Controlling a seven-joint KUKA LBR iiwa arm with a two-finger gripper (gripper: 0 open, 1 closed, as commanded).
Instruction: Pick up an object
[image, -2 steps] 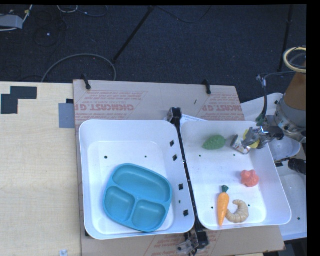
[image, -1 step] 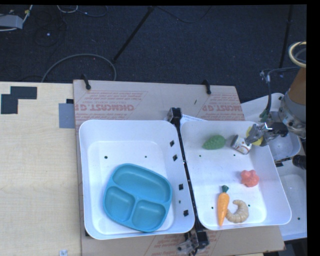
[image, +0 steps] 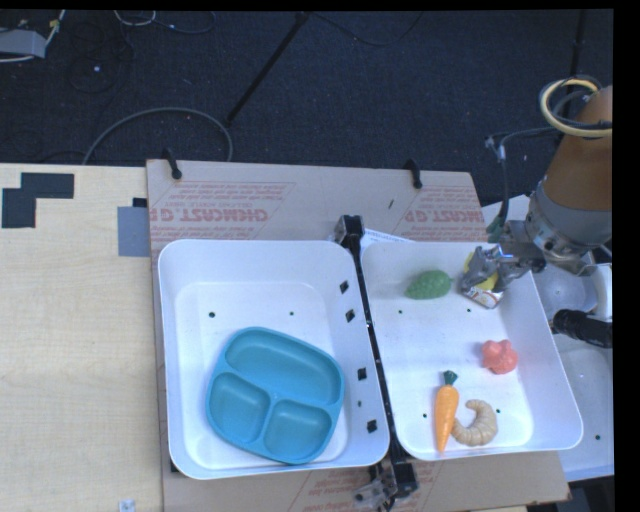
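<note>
My gripper (image: 484, 276) hangs low over the far right part of the right bin (image: 560, 400), close to its back rim. A small yellow thing (image: 489, 290) peeks out right under it, touching or nearly touching the gripper. A green lumpy object (image: 429, 284) lies just left of the gripper. Nearer the front, a pink-red object (image: 499, 356) rests by the bin's right wall. An orange toy carrot (image: 445, 412) and a beige curved piece (image: 476, 424) lie side by side at the bin's front.
The left bin (image: 190, 300) holds a blue divided plate (image: 275, 393). A black divider (image: 360, 330) runs between the two bins. Cardboard (image: 300, 205) lies behind them, and the arm's orange band (image: 580, 165) rises at the right.
</note>
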